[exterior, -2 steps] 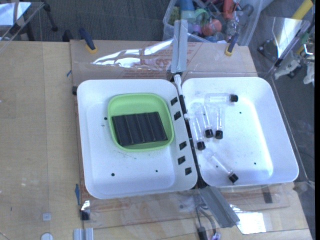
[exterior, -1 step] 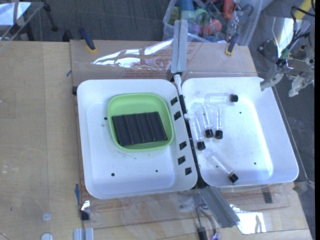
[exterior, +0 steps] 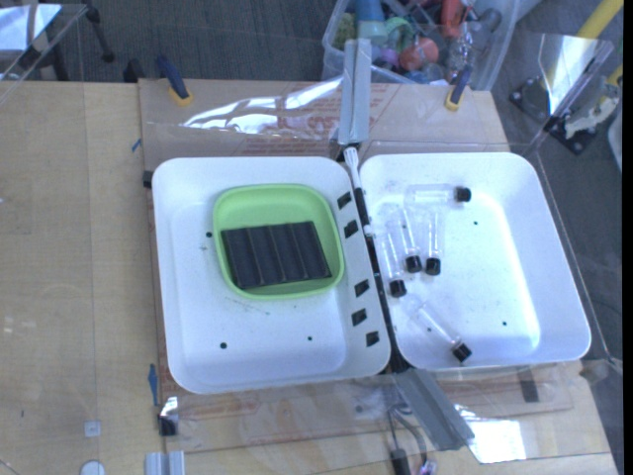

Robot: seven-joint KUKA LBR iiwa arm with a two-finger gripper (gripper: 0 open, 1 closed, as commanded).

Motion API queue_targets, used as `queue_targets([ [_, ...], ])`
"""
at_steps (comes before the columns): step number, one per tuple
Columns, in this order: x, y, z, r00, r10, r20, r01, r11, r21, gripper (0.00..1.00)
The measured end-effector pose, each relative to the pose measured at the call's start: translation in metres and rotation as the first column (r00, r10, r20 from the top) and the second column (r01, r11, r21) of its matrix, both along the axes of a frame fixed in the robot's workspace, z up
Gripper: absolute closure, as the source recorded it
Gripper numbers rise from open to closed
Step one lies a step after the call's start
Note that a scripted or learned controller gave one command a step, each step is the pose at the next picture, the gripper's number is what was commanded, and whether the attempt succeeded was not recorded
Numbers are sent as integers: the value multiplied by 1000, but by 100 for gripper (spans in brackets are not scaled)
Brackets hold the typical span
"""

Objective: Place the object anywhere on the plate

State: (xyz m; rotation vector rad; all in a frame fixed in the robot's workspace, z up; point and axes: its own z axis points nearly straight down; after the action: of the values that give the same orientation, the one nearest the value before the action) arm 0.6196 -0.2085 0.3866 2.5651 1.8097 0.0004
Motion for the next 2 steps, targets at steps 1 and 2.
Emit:
queue_targets([
  [1, 2, -4, 49, 981, 192, 2, -192, 981, -3, 0],
  [2, 9, 23, -65, 998, 67, -4, -67, 998, 3, 0],
])
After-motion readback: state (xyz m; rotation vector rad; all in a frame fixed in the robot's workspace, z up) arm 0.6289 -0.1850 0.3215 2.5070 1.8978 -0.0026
